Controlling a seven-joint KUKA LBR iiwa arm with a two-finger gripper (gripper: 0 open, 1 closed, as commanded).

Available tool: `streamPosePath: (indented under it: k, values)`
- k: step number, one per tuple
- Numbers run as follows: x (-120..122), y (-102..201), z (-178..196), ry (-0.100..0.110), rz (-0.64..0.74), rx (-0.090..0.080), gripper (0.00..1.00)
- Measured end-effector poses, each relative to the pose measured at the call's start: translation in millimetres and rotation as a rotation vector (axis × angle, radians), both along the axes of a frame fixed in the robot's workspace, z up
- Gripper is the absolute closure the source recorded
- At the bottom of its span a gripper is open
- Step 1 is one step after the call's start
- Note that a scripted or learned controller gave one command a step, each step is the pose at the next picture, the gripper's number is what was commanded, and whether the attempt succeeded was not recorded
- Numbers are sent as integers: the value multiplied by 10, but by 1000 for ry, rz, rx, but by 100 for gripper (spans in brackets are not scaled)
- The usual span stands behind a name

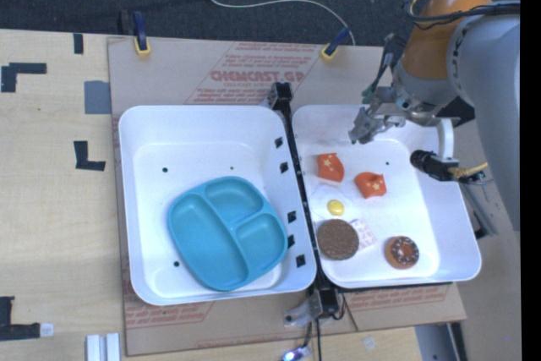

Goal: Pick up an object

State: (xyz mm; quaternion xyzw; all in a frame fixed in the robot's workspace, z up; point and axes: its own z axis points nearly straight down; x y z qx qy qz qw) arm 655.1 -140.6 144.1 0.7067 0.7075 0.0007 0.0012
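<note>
Gripper [362,134] above right bin [439,220] | 2 red blocks [330,167] below

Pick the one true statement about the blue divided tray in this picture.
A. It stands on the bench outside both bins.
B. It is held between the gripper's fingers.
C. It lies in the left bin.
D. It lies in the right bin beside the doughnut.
C: the blue divided tray rests on the floor of the left bin, while the gripper is over the far part of the right bin.

Fixed overhead camera, slanting down on both bins [135,182].
</note>
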Motion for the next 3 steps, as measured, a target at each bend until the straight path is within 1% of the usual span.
streamPosePath:
  k: [1,2,3]
  values:
    - [75,-9,623,-3,1,-1,100]
    - [86,-2,1113,-2,1,0,100]
    - [-203,500,1156,4,4,2,100]
